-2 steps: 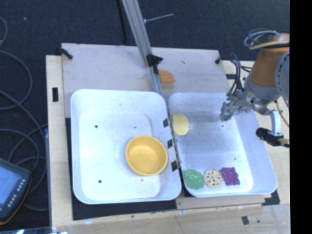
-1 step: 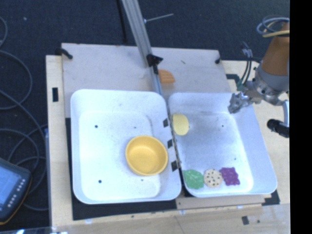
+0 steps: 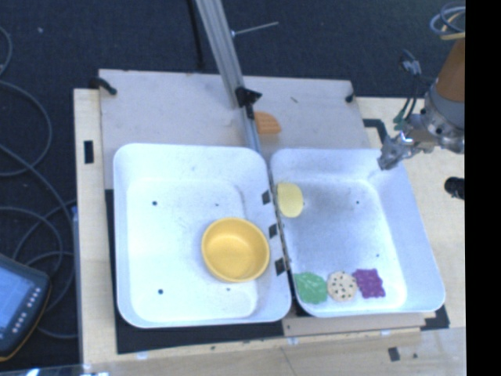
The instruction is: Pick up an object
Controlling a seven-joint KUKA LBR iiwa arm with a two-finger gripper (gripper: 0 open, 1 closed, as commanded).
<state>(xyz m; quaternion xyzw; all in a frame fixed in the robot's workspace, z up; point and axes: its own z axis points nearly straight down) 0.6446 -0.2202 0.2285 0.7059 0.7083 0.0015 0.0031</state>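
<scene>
The gripper (image 3: 389,160) hangs at the right bin's (image 3: 407,233) far right corner, just over the rim. It is too small and blurred here to tell how wide it stands, and nothing shows in its grasp.

Taking the right bin as landmark: a pale yellow disc (image 3: 290,200) lies against its left wall. Along its near edge sit a green piece (image 3: 311,287), a cookie (image 3: 341,286) and a purple piece (image 3: 369,283), side by side. The left bin (image 3: 149,210) adjoins it and holds a yellow bowl (image 3: 235,249). An orange object (image 3: 267,124) lies beyond the bin's far left corner. No writing is readable.
</scene>
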